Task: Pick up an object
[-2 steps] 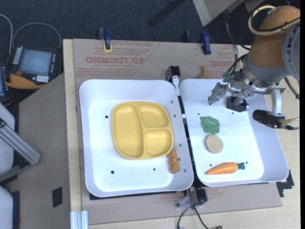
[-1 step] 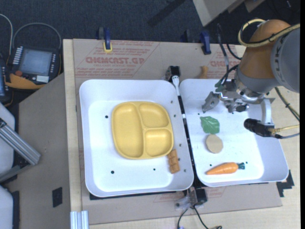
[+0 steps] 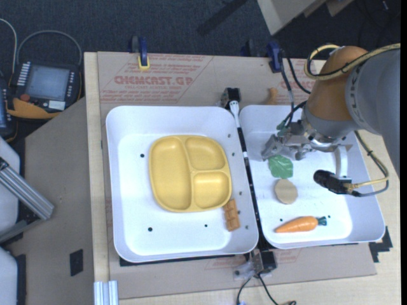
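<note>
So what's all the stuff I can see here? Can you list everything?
bins: two, white, side by side on the bench
plate: one, yellow, three sections, middle of the left bin
brown piece: one, left bin, just off the plate's lower right corner
green thing: one, right bin, just under the gripper
beige round thing: one, right bin, below the green thing
carrot: one, orange with a green end, front of the right bin
arm: one, grey with an orange band, reaching in from the right
gripper: one, low over the right bin
</note>
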